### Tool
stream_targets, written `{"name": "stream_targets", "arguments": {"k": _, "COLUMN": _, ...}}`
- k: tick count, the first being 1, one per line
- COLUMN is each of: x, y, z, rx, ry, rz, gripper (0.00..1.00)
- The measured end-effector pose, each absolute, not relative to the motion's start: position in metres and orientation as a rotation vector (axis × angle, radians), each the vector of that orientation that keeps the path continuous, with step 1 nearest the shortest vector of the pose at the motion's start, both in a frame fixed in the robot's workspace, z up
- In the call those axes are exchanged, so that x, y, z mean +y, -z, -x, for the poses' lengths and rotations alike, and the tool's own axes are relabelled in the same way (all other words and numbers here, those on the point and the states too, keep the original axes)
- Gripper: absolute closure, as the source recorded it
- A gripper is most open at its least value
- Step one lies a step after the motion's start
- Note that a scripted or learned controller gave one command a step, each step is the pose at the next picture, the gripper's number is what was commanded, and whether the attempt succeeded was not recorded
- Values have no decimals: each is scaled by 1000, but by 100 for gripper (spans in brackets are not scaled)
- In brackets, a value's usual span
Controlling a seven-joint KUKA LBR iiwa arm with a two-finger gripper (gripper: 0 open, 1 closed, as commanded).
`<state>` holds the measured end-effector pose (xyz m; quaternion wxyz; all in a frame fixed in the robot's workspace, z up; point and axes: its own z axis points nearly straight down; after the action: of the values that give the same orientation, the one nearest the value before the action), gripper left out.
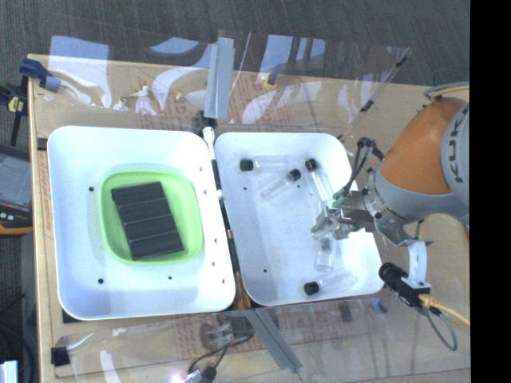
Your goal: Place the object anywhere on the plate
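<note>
Two white bins sit side by side on the worktop [120, 86]. The left bin [72, 278] holds a green plate [108, 214], and on the plate lies a dark ribbed block [146, 219], turned a little off square with the bin.

The right bin [271, 286] holds several clear vials with black caps. One vial [267, 165] lies near the bin's far edge with its cap to the left. A second vial [279, 184] lies just below it, tilted, cap to the right. A third vial [317, 180] runs down from a cap near the far right corner towards the gripper. A fourth vial [329, 283] lies near the bin's near edge, cap to the left.

The arm [423, 166] reaches in from the right, its orange band over the bin's right rim. The gripper [329, 226] hangs low over the right part of the right bin, among the vials. A clear vial [325, 250] lies just below it, but whether the gripper is wide, narrow or holding anything cannot be told: glass and metal blur together there. The gripper is well apart from the plate
</note>
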<state>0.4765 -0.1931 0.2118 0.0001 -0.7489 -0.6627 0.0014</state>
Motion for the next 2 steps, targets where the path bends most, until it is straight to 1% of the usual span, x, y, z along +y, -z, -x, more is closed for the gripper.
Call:
{"name": "stream_targets", "arguments": {"k": 1, "x": -193, "y": -212, "z": -477, "rx": -2082, "ry": -4, "rz": 2353, "gripper": 0}}
{"name": "stream_targets", "arguments": {"k": 2, "x": -195, "y": -243, "z": -492, "rx": -2133, "ry": -2, "rz": 2303, "gripper": 0}}
